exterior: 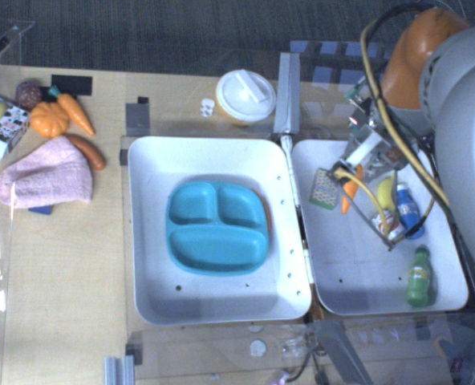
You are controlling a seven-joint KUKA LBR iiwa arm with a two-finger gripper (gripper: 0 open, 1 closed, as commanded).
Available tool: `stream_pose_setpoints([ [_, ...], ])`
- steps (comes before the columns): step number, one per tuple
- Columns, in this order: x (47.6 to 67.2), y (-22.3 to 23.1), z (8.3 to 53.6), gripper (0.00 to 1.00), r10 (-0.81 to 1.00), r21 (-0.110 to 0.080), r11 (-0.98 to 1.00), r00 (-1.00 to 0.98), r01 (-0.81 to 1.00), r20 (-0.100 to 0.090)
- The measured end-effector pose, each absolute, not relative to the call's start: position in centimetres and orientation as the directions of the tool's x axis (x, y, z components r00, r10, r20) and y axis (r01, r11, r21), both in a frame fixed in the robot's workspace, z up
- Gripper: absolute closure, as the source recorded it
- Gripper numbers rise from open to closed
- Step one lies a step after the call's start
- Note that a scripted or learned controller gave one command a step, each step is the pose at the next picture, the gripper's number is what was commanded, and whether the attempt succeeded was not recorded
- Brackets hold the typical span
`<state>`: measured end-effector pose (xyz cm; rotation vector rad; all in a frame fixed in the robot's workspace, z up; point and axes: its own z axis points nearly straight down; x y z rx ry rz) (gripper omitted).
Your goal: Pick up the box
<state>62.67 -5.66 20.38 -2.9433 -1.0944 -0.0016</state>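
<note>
Hovering in the right shallow white bin (442, 291), grey two-finger gripper (351, 169), finger state impossible to tell, with the small speckled box (325, 188) lying tilted just beside its left.

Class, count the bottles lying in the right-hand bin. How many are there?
2. A green bottle lies near the bin's front right corner; a blue bottle lies further back, under the arm, which may hide more.
</note>
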Motion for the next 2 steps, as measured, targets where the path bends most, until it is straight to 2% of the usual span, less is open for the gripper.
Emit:
stream_pose_setpoints([
  [2,62.83,-5.28,22.31,1.00,0.665,-0.002,-0.747,0.747,0.665,0.002],
])
